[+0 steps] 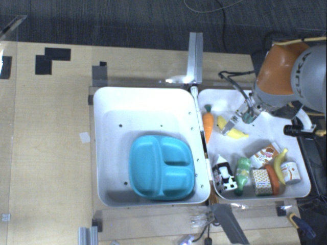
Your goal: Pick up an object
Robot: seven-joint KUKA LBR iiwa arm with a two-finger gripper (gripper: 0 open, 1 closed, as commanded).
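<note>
I am looking at a robot lab: a wooden bench (46, 137) with black tape marks (51, 59), metal brackets (195, 55), and a loose cable (214, 4) on grey carpet (102, 9).

Two white bins (102, 137) side by side, black cable (214, 4) on dark floor

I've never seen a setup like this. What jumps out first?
A bright blue divided tray lies in the left bin. In the right bin, small toy foods crowd the near side, and the grey-and-orange arm lowers its end effector over a yellow piece beside a carrot.
</note>
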